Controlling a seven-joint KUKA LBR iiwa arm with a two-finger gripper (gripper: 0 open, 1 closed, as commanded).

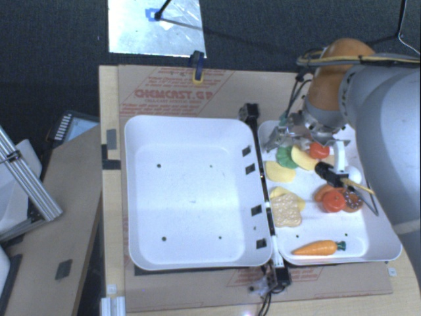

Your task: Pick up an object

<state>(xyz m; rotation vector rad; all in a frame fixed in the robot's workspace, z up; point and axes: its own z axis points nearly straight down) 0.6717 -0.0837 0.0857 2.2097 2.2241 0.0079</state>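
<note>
You see the gripper [289,139] low at the 12 o'clock end of the right bin [381,239]. The green toy [284,156] lies just beside it at 6 o'clock, touching a yellow piece [303,160] whose long axis runs from 10 to 4 o'clock. I cannot tell how far the fingers stand apart or if they hold something.

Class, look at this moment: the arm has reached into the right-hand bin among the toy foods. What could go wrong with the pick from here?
1. The gripper sits by a tight cluster: a green round toy, a yellow curved piece and a red round toy. It may nudge or grab the wrong one.
2. The gripper works near the right white bin's back rim, so a collision seems possible.
3. The orange toy carrot lies far off.
</note>
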